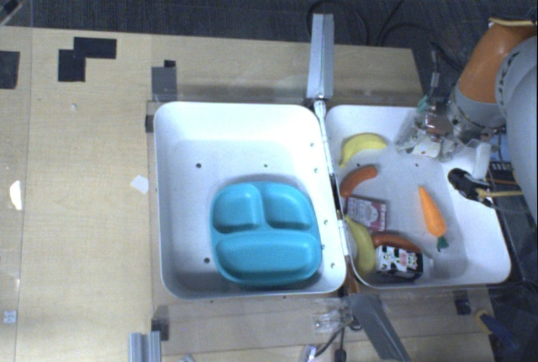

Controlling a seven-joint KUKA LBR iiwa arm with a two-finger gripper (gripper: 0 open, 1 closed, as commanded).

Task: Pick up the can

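Observation:
The can (398,261), dark with a white label and a red edge, lies on its side near the front wall of the right bin (471,268). My gripper (427,140) hangs over the back right corner of that bin, far behind the can and apart from it. Nothing shows between the gripper and the bin floor beneath it.
The right bin also holds a yellow fruit (363,147), a red sausage (360,179), a maroon packet (366,210), a banana (363,242) touching the can's left side, and an orange carrot (432,212). A blue divided tray (266,233) lies in the left bin (181,184).

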